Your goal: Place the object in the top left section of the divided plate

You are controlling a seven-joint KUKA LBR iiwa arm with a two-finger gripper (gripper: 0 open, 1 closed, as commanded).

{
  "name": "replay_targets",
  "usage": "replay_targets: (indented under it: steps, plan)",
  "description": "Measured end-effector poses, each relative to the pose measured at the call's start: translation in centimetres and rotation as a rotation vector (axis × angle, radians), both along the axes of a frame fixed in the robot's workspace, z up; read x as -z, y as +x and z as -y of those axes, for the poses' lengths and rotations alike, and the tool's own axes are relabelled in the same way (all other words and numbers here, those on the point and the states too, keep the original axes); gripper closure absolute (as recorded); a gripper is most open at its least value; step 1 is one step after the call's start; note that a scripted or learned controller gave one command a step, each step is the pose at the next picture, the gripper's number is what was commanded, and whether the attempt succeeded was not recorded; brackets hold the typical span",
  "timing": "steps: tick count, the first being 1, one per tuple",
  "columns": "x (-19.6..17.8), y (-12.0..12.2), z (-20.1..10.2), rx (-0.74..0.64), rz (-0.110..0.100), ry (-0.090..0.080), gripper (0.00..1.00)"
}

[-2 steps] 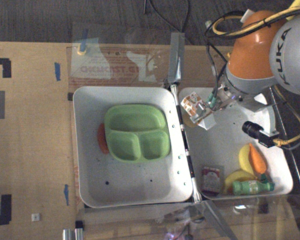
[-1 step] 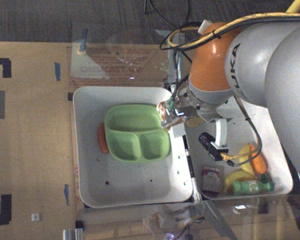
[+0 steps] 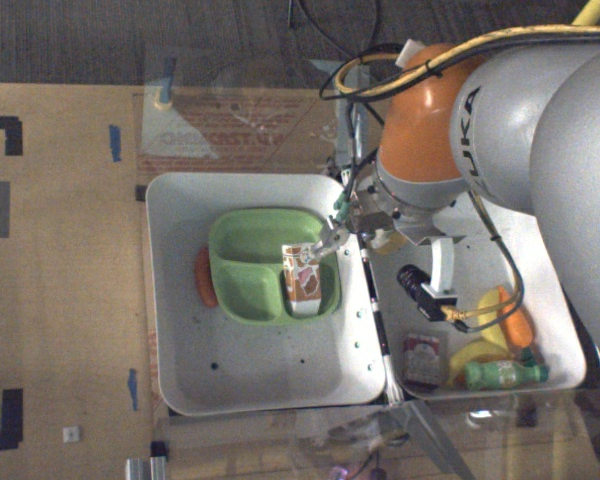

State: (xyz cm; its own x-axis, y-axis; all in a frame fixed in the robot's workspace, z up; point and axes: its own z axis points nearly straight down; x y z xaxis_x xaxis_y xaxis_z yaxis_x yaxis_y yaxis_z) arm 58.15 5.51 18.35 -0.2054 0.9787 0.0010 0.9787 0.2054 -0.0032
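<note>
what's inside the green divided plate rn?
A small brown-and-white carton lies in the right-hand compartment of the green divided plate, with the gripper at its top end. The other sections look bare. The plate floor under the carton is covered.

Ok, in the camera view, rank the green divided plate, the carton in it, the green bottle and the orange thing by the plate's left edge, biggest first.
1. Green divided plate, clearly the largest.
2. Carton lying in the plate's right section.
3. Green bottle in the right bin.
4. Orange object, partly hidden by the plate.

The carton and the bottle look close; that order is unsure.
</note>
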Motion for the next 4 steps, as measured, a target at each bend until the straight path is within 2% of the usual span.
replay_targets:
  steps: [1, 2, 3, 4]
  plan:
    - [-0.9, 0.1, 0.0, -0.001, 0.002, 0.000, 1.00]
    - [6.8, 7.9, -5.1, -0.011, 0.003, -0.001, 1.00]
    - [9.0, 8.8, -12.6, -0.169, 0.005, -0.005, 1.00]
    - [-2.7, 8.5, -16.4, -0.131, 0.005, -0.001, 1.00]
